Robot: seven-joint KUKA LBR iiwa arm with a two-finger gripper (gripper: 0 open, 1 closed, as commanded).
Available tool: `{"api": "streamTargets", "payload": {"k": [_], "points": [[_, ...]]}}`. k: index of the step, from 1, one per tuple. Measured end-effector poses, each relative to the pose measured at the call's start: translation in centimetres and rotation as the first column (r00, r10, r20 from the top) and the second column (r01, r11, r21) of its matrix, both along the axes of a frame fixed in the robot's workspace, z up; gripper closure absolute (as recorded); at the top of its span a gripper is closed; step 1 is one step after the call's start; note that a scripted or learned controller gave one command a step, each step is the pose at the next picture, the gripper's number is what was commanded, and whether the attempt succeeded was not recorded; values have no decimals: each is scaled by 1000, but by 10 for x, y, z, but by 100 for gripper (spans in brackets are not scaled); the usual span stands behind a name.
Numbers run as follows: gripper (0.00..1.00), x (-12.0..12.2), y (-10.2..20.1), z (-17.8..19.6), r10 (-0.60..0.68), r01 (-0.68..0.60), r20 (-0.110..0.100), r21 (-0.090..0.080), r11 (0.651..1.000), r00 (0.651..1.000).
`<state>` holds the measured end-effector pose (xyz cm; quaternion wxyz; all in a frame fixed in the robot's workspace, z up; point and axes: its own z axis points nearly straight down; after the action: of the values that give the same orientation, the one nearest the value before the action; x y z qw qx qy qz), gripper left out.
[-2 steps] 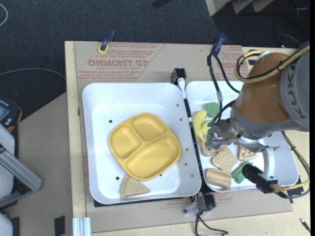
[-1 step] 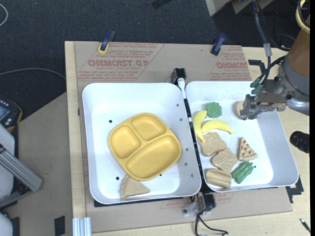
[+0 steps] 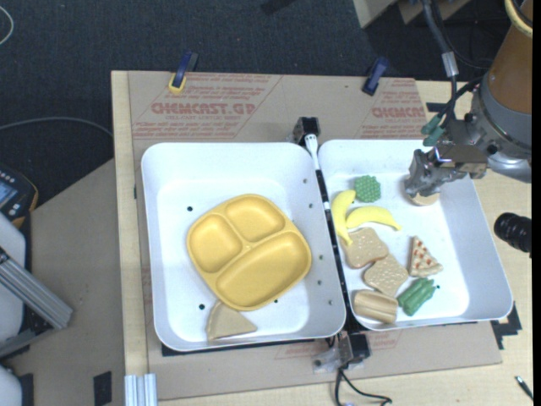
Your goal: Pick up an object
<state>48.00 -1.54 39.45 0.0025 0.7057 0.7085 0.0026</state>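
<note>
A small round tan thing point(image 3: 425, 198) lies in the right bin point(image 3: 473, 252), near the far right corner; the pincer point(image 3: 423, 184) sits right on top of it, low in the bin, and hides most of it; I cannot tell if the pincer is apart or together. The grey arm point(image 3: 499, 125) comes in from the right side. In the same bin, closer to the middle wall, there is a green bumpy piece point(image 3: 367, 188), and just beside it two yellow bananas point(image 3: 359, 216); below them lie two slices of toast point(image 3: 376, 260), touching each other; a pizza slice point(image 3: 422, 258) is to their right; a green veggie point(image 3: 416, 296) and a bread roll point(image 3: 374, 306) rest near the front edge. The left bin point(image 3: 161, 252) holds a yellow plate with three parts point(image 3: 248, 249); a tan wedge point(image 3: 226, 321) pokes out from under its front edge. Both bins sit side by side on a brown board point(image 3: 254, 100) on the bench.
</note>
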Motion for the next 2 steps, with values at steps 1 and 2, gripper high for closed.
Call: {"api": "streamTargets", "payload": {"k": [1, 2], "points": [[100, 0, 104, 96, 9, -9, 7, 4, 1000, 1000], [100, -2, 60, -17, -9, 9, -19, -3, 1000, 1000]]}}
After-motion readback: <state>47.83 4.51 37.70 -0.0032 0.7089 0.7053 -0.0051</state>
